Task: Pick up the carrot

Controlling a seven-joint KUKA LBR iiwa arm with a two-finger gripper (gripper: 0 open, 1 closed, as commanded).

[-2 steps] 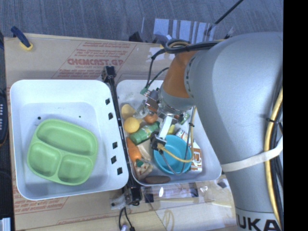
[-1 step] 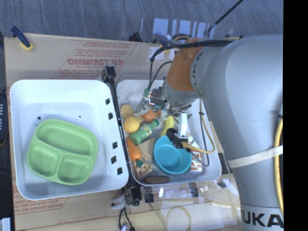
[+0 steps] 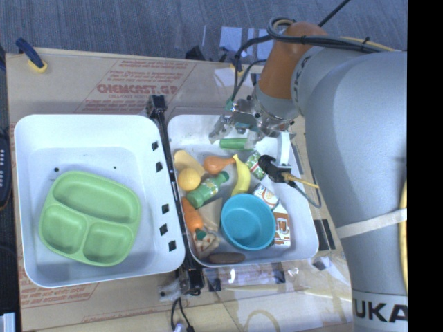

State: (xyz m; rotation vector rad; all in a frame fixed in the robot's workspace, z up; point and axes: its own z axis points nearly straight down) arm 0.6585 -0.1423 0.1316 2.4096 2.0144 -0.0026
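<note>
We look down on a bench [image 3: 104, 81] covered with brown cardboard printed in red lettering, standing on a grey-blue carpeted floor [image 3: 138, 12]. Two shallow white bins sit side by side on it, joined by black clips along their shared edge. The left bin [image 3: 31, 137] holds a green divided plate [image 3: 90, 218] toward its near left corner. The right bin [image 3: 304, 237] is crowded with items.

The carrot [image 3: 192, 215] lies along the right bin's left wall, toward the near corner: a short orange piece, its length running roughly parallel to that wall. A green bottle [image 3: 208, 189] lies just beyond its far end, and a blue bowl [image 3: 247, 221] sits just beside it toward the middle of the bin. A yellow lemon [image 3: 189, 179], a banana [image 3: 241, 175] and an orange pear-shaped piece [image 3: 217, 163] lie further toward the far edge.

The gripper [image 3: 239, 126] hangs over the far edge of the right bin, well apart from the carrot. A small green object [image 3: 233, 143] shows right below it; we cannot tell whether it is gripped, nor how far the gripper is open. The grey arm [image 3: 353, 151] covers the bin's right side. The items under the carrot's near end are too jumbled to name.
</note>
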